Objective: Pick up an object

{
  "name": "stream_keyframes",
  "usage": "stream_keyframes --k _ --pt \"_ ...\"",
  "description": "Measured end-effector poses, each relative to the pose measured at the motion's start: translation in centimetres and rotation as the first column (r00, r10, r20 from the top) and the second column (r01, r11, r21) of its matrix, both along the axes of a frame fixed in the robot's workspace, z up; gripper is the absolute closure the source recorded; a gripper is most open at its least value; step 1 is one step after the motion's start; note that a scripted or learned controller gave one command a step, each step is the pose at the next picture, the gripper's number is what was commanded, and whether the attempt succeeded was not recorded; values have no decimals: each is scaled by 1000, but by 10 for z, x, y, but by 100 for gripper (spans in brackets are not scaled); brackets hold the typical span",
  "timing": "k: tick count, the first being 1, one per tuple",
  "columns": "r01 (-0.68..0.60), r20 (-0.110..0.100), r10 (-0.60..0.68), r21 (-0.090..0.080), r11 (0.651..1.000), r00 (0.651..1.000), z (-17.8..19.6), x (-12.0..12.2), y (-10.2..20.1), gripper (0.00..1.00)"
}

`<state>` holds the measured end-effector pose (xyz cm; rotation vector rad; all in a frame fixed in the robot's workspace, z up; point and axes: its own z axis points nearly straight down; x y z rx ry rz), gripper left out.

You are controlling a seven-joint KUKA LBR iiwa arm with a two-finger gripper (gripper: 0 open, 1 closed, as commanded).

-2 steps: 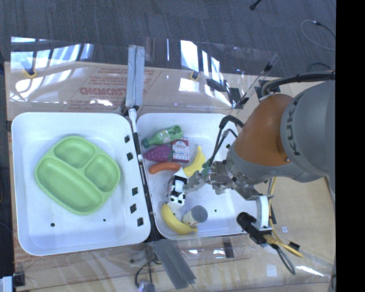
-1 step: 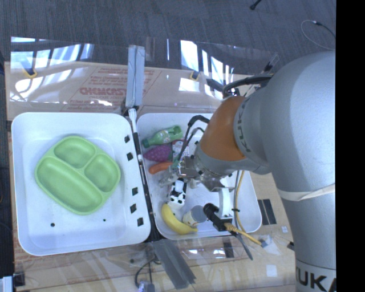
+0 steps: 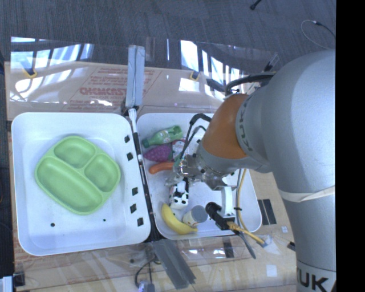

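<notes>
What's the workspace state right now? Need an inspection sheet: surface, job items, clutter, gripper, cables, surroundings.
Surface: left bin and right bin, white, side by side.
Job's things: in the right bin, green bottle, purple grapes, carrot, cow-patterned toy, banana, grey cup.
Clutter: green divided plate in the left bin.
Grippers: gripper low over the right bin, by the cow-patterned toy; hold cannot be told.
Cables: black cable looped at the wrist.
Surroundings: printed cardboard behind the bins, grey carpet.

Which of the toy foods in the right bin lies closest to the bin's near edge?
The yellow banana, curved along the near edge. The orange carrot, purple grapes and green item all lie farther back.
</notes>
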<state>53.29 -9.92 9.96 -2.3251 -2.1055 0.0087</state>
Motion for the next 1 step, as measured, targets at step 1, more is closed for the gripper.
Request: stream_keyframes --k 1 --pt "125 2 -125 0 992 992 91 -33 60 100"
